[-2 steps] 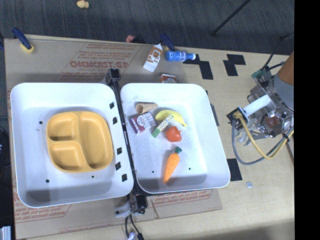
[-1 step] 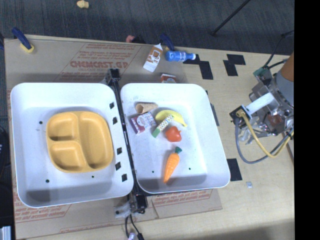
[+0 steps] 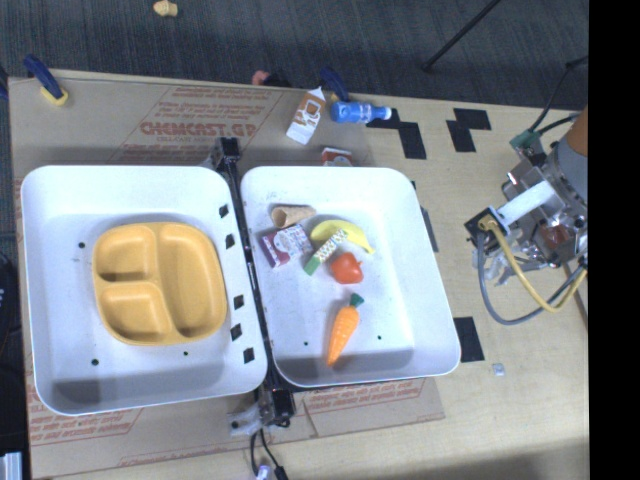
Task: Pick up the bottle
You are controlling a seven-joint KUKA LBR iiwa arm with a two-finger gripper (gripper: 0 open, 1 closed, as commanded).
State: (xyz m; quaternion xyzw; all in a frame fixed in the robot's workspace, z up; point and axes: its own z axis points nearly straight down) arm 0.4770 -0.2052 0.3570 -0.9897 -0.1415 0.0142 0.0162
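Could not read the blurred print on the small carton (image 3: 307, 116) beside the bottle (image 3: 356, 113). Saw only the top of a red-and-white packet (image 3: 337, 155) behind the far rim of the right bin (image 3: 300, 171). Lost most of the arm (image 3: 573, 151) past the right side.

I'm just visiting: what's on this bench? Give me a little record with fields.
left white bin: holds a yellow divided plastic plate
right white bin: holds an orange toy carrot, red toy tomato, yellow toy banana, among others
bottle: blue plastic bottle lying on the bench beyond the right white bin
gripper: two-finger gripper right of both bins, far from the bottle
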